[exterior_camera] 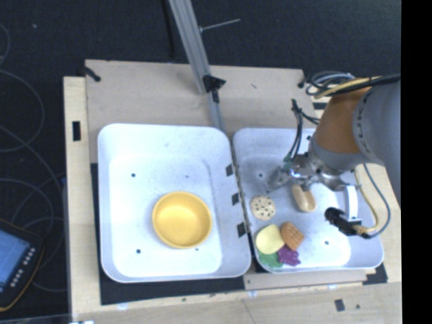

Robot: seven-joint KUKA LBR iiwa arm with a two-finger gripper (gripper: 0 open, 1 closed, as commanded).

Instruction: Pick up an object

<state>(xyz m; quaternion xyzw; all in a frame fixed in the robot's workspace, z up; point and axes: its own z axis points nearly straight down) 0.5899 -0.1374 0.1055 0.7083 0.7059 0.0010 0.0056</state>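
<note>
The arm, grey with an orange band, reaches from the right over the right bin, and its gripper hangs low above the middle of that bin. Whether the jaws are open or closed cannot be told, and nothing is plainly seen between them. Just below the gripper lies a tan, oblong bread roll, smooth and rounded, tilted a little toward the bin's near right corner; whether the gripper touches it is unclear. To its left, near the bin's left wall, sits a round pale cookie with dark specks. Toward the near left corner are clustered a yellow lemon-like piece, a ridged orange-brown piece touching it, and a purple grape bunch on a green scrap. In the left bin a yellow bowl stands upright near the near edge's middle.
</note>
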